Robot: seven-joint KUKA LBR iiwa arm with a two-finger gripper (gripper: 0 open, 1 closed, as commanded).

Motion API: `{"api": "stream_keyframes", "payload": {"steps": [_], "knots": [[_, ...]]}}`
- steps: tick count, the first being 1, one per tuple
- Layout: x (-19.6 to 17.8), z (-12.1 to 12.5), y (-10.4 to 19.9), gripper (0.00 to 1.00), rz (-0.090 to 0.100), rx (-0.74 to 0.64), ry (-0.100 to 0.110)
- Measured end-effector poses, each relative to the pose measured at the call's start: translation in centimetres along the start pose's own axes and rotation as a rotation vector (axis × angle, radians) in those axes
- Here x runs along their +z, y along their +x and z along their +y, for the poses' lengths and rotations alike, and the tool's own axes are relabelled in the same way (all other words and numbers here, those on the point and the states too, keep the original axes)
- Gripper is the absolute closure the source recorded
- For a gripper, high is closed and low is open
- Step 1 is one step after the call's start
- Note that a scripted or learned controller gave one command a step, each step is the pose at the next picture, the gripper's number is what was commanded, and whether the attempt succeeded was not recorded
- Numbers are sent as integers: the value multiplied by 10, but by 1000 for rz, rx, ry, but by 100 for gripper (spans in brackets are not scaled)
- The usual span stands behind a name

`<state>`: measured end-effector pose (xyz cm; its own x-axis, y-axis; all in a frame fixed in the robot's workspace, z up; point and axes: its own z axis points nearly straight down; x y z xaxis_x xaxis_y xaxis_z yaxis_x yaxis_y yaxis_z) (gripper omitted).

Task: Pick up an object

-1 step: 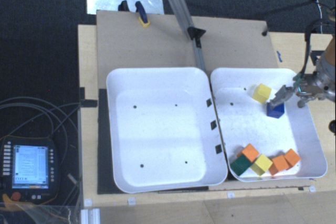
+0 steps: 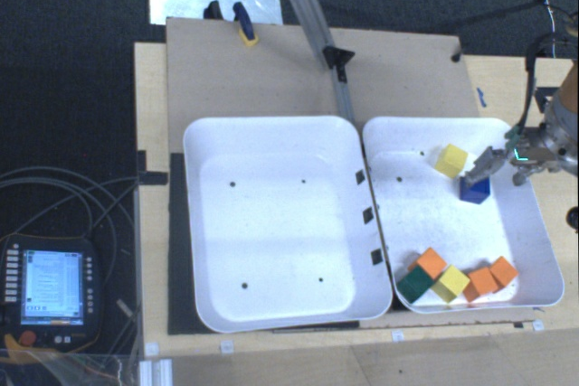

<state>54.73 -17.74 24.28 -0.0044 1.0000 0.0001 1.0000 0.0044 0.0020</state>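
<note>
Gripper [image 2: 486,165] sits over the far right part of the right bin [image 2: 534,221], arm coming in from the right edge. Blue cube [image 2: 474,189] lies directly under and just toward the near side of the jaws, touching or almost touching them in this view. Whether the jaws are open, closed or around the cube cannot be told: the fingers blur into grey against the white bin floor.

Yellow cube [image 2: 450,160] is just beside the blue one, on its far left, close enough to crowd a descent. Judgement: the blue cube is the likely target, and the move turns on coming straight down without nudging the yellow neighbour.

Cluster at the near end of the same bin, well apart from the jaws: orange cube [image 2: 431,262], green cube [image 2: 415,284], second yellow cube [image 2: 450,284], 2 more orange cubes [image 2: 493,275], packed touching each other.

All pieces look like small hard blocks, flat-faced, matte, no long axis to align to. Bins are smooth shallow white plastic with rounded corners. Left bin [image 2: 204,194] carries only dark specks. Worktop [image 2: 271,68] is plain tan board.
</note>
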Motion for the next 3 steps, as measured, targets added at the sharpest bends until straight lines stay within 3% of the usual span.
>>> {"api": "stream_keyframes", "payload": {"steps": [2,3], "knots": [[122,-8,3,0,1,2,6],[137,-7,3,0,0,2,2]]}}
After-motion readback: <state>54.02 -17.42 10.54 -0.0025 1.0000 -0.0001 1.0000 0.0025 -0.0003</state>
